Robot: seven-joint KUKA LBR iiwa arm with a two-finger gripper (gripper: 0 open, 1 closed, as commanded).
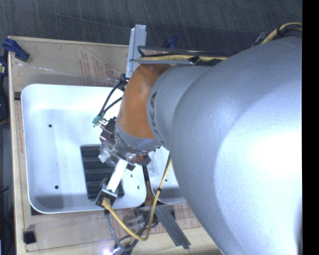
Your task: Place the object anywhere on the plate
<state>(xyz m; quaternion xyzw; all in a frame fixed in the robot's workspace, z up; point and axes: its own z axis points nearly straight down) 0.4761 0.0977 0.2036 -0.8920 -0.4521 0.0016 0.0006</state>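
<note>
Over the left bin hangs our gripper, wide or narrow we can't tell. The dark ribbed block lies on the bin floor near what looks like the plate, so we reckon placing's not done yet.

The camera is fixed above the table and looks down on it at a slant, so a strip of dark floor shows past the table's edge along the top of the frame. The white bin on the left lies well below the lens, open to view from rim to bottom. The grey arm, reaching in from the right, passes much nearer the lens and looms large across that side
</note>
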